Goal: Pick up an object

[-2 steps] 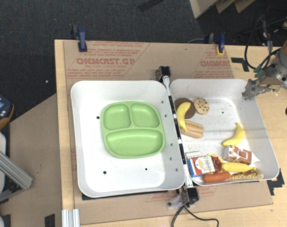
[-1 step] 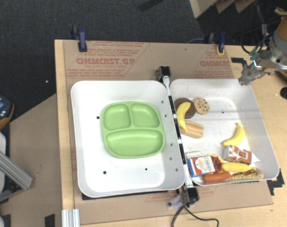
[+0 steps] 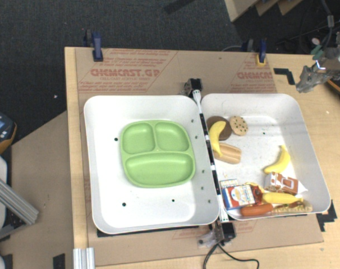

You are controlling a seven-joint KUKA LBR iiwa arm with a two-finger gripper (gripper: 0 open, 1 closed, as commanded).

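The left bin (image 3: pixel 102 150) is a shallow white tray with rounded corners and a smooth, slightly glossy floor. In its middle lies a pale green plastic plate (image 3: pixel 157 153), rounded and split into three compartments: two small ones at the far side, one wide one nearer.

The right bin (image 3: pixel 304 133), of the same white shape, holds toy food. Near its left wall a curved yellow banana (image 3: pixel 216 137) lies against a brown round disc (image 3: pixel 221 125), with a speckled tan cookie (image 3: pixel 238 125) just beside it and a tan bread roll (image 3: pixel 229 153) below. Farther right lies a second, smaller banana (image 3: pixel 279 162). Along the near edge are a small printed carton (image 3: pixel 238 195), a red sausage (image 3: pixel 256 209) and an orange-and-white box (image 3: pixel 283 182).

At the far right, above the bench, the metal gripper (image 3: pixel 311 76) hangs well apart from the food; whether it is spread or pressed together, I cannot tell.
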